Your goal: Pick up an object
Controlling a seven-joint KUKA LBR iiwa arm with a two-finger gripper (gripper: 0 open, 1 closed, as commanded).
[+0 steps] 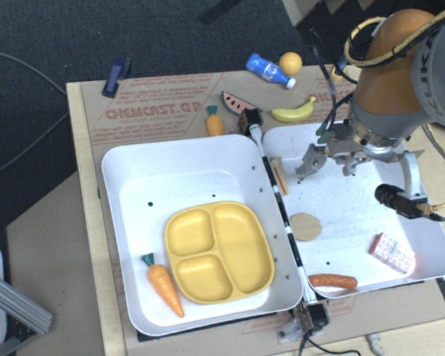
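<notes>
Right now the claw [332, 160] hangs over the upper-left part of the right bin [441, 254], w/ nothing visibly between its fingers; can't tell if they're spread or closed from this angle. Nearest pickable things are in that same bin: a tan round disc [305, 226] near the left wall, below the claw; a sausage [333, 282] along the bottom edge; a pink-and-white patterned packet [392, 252] toward the lower-right corner. A thin tan stick-like item [279, 176] lies against the divider btwn bins, just left of the claw. Middle of the right bin floor is bare white, so open room there.

Left bin [121, 183] holds a yellow divided plate [217, 252], three compartments, sitting lower centre, and a carrot [164, 287] just beside its left edge. Upper half of that bin is bare.

Outside the bins, on the table [161, 109] behind them: a small carrot [215, 124], watermelon slice [235, 101], banana [294, 112], blue bottle [268, 70], orange ball [291, 62], and a blue clip [116, 76] at the far-left edge.
</notes>
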